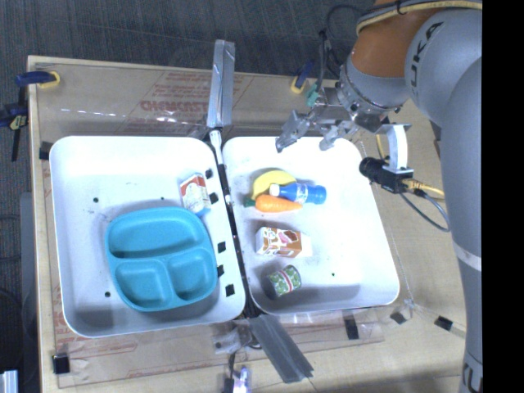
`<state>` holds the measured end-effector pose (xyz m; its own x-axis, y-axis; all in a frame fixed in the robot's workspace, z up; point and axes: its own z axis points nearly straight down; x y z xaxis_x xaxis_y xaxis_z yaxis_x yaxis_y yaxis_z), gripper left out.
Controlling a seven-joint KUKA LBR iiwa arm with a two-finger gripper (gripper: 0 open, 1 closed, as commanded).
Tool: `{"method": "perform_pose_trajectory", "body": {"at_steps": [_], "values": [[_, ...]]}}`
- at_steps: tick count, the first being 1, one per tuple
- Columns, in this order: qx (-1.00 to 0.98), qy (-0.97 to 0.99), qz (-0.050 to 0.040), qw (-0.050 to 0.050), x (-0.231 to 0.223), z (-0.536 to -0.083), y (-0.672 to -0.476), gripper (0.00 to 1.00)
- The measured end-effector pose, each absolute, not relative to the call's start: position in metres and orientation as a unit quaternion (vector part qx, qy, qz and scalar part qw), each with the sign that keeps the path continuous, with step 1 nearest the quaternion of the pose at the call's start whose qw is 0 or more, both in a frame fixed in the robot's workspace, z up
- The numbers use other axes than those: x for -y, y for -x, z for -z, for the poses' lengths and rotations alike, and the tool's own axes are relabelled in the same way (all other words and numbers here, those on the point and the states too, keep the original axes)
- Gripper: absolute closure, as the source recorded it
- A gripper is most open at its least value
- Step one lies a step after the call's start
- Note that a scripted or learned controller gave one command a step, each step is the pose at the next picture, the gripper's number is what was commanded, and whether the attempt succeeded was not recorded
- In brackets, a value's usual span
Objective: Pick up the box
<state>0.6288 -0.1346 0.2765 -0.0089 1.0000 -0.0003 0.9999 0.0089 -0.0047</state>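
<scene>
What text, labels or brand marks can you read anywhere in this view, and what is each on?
"KUKA", partly visible, on the grey arm.
Red print on the bench board: mirrored and too faint to read.
Small carton in the left bin: print too blurred to read.
Box in the right bin: print too blurred.
Green can: label unreadable.

Yellow item (271,180) in the right bin partly hidden behind the blue-capped bottle (298,192) and carrot (279,205), arm (446,72) cut off by the top edge, printing on the two small cartons (280,241) too small to read
</scene>
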Motion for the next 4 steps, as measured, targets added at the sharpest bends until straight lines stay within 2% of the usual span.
{"method": "perform_pose_trajectory", "body": {"at_steps": [1, 2, 3, 4], "values": [[0.71, 0.704, -0.0018, 0.002, 0.135, -0.277, -0.629, 0.0], [0.689, 0.725, -0.002, 0.001, 0.1, -0.28, -0.593, 0.0], [0.69, 0.724, -0.0029, 0.002, 0.1, -0.29, -0.594, 1.0], [0.572, 0.82, -0.0015, 0.001, 0.138, -0.343, -0.584, 1.0]]}}
